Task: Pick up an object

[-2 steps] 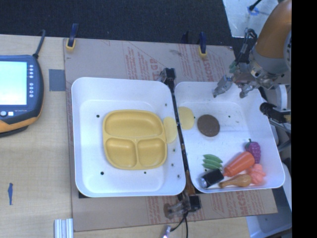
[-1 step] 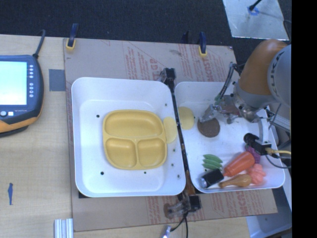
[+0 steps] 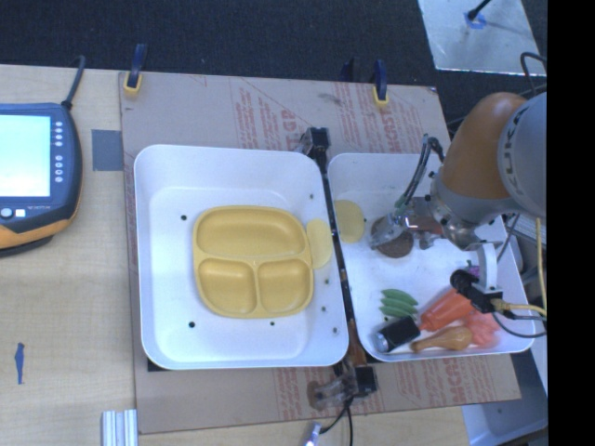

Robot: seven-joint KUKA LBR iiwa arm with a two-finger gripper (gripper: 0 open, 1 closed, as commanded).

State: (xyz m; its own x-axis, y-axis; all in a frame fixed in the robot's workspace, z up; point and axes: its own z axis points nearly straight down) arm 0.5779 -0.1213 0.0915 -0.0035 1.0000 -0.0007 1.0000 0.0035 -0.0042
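The right bin (image 3: 372, 179) holds several small items. A pale yellow disc (image 3: 348, 219) lies by its left wall. A green pea pod (image 3: 398, 299), a black block (image 3: 398, 333), an orange carrot (image 3: 447, 308), a tan gourd-shaped piece (image 3: 444, 341) and a pink piece (image 3: 485, 329) crowd its near side. My gripper (image 3: 394, 235) hangs low over the bin's middle, just right of the yellow disc and above the pea pod. The arm's grey and orange wrist (image 3: 483, 161) covers the bin's far right part.
The left bin (image 3: 167, 333) holds a yellow divided tray (image 3: 253, 258). A teach pendant (image 3: 33, 170) lies on the bench at far left. Clamps (image 3: 133, 80) pin the cardboard sheet at the back. Cables and a black part (image 3: 474, 291) trail at the right bin's right side.
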